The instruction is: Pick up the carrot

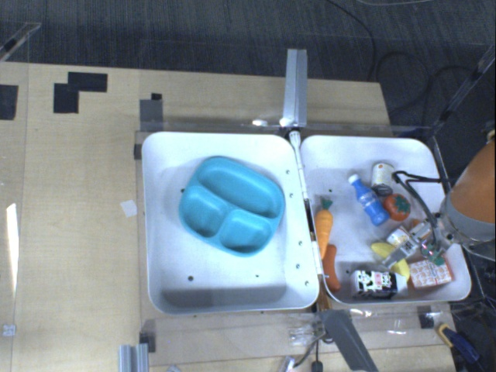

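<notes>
An orange carrot (pixel 324 225) is lying lengthwise against the right bin's (pixel 364 147) left wall, green top pointing away. The jaws (pixel 418 242) are hovering well to its right; their spread is impossible to tell.

The blue tray (pixel 231 204) is looking like smooth, glossy plastic; the white bins (pixel 167 285) are showing matt; the bench (pixel 70 231) is looking wooden.

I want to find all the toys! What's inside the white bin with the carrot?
The right bin holds the carrot, a blue bottle, a tomato, yellow pieces and a black-and-white box. The gripper covers whatever lies under it.
</notes>
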You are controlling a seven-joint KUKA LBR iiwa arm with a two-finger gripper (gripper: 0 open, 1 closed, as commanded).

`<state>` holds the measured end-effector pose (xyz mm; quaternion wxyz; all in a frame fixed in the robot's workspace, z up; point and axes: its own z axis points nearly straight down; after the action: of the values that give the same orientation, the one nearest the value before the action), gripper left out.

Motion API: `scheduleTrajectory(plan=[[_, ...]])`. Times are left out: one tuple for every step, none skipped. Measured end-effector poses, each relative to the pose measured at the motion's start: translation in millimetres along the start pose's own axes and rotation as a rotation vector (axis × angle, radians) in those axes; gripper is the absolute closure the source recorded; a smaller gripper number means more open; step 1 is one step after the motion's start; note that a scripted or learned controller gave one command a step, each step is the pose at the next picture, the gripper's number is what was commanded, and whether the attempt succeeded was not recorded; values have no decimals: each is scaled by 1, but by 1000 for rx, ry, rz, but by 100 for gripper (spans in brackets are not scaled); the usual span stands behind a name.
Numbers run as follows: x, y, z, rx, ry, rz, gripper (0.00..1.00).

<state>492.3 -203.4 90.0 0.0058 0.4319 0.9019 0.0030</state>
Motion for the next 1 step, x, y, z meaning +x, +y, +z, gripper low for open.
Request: scheduleTrajectory(plan=[[62, 55, -2, -3, -11, -336, 100]])
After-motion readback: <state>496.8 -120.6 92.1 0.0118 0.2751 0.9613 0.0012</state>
